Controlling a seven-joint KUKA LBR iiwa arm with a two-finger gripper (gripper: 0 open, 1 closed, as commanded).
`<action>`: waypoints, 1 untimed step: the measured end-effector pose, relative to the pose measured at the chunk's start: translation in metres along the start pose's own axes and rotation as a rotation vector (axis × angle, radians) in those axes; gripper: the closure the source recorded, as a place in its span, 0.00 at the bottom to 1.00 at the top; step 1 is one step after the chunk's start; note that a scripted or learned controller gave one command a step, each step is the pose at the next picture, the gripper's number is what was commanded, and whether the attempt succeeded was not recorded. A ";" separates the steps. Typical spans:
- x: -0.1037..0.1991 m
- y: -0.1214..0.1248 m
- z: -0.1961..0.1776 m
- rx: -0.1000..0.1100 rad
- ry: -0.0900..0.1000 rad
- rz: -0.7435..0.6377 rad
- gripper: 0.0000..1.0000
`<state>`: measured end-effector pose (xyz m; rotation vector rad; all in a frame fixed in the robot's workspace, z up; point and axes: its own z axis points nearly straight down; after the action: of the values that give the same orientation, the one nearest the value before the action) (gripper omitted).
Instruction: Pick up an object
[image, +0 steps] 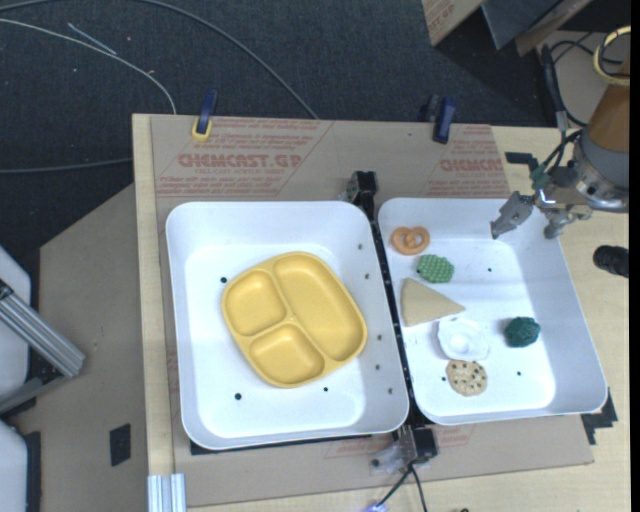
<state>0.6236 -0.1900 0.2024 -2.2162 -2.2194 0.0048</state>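
From my seat, the left bin (190, 300) carries a yellow divided plate (292, 318) with three compartments, lying at the bin's centre, tilted a little. Nothing there is my target, I judge; the small things are all in the right bin (560, 330).

In that bin, going left to right: a pretzel (409, 239) at eleven o'clock, a green knobbly piece (435, 268) just below it, a pale cheese wedge (428, 302) against the nine o'clock wall, a fried egg (461, 340) near centre touching the wedge's low corner, a cookie (466, 377) at seven o'clock just beside the egg, and a dark green broccoli-like lump (521, 331) toward four o'clock, apart from the rest.

My pincer (530, 218) hangs over the bin's one o'clock corner with its fingers spread and nothing between them. I read this as the approach step: no object is picked yet. The nearest candidates are the green piece and the pretzel, toward nine o'clock from the pincer; the lump stands freer. The next move calls for centring over one item, then descending with the fingers straddling it; the egg and wedge touch, so I would avoid those.

The desk (300, 150) is printed cardboard, clamped at twelve o'clock by two clips (204, 115). Dark carpet (80, 120) with cables lies beyond.
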 end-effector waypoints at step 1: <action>-0.004 0.007 0.047 -0.001 0.000 0.001 0.00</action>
<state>0.6299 -0.1939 0.1556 -2.2180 -2.2187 0.0047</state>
